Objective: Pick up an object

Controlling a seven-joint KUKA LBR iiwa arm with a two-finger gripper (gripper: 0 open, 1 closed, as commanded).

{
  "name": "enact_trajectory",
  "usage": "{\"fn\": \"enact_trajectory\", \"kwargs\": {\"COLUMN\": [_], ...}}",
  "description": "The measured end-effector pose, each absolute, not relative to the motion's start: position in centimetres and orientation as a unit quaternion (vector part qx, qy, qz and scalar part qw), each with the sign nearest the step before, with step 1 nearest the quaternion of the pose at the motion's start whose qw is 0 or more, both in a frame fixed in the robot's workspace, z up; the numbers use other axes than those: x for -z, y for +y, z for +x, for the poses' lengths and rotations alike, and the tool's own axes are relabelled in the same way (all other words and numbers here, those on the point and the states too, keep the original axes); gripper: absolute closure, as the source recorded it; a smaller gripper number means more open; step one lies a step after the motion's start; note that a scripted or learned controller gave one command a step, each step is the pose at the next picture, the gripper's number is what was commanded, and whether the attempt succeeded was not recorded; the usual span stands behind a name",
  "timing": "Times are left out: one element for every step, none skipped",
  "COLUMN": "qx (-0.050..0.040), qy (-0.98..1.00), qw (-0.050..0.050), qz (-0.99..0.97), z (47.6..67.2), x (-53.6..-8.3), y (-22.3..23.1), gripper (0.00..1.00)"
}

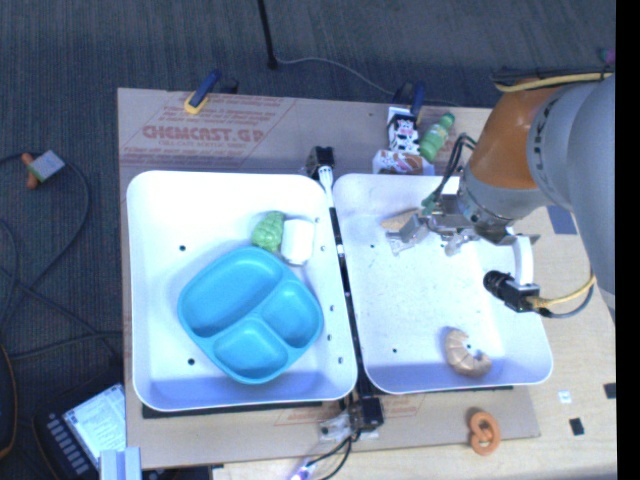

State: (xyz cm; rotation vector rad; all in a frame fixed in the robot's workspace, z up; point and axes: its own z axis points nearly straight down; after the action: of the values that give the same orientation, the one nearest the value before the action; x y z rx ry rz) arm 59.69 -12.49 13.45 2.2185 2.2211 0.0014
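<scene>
The hand (432,234) is seen low over the right bin (420,318), far side, fingers spread, nothing gripped. A bun (466,352) lies near the bin's near edge, well apart. A reach toward it is judged needed next.

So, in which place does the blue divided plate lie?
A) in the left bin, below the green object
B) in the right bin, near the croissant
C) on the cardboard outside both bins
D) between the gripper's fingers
A: the blue divided plate rests inside the left bin, just below the green object, with the croissant in the right bin.
</scene>
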Motion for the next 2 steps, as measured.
{"fn": "enact_trajectory", "kwargs": {"qx": [0.0002, -0.0003], "qy": [0.707, 0.707], "qw": [0.002, 0.005], "qz": [0.707, 0.707], "z": [60.6, 60.7], "x": [-8.8, -9.8], "y": [-10.0, -10.2], "gripper": [0.0, 1.0]}}
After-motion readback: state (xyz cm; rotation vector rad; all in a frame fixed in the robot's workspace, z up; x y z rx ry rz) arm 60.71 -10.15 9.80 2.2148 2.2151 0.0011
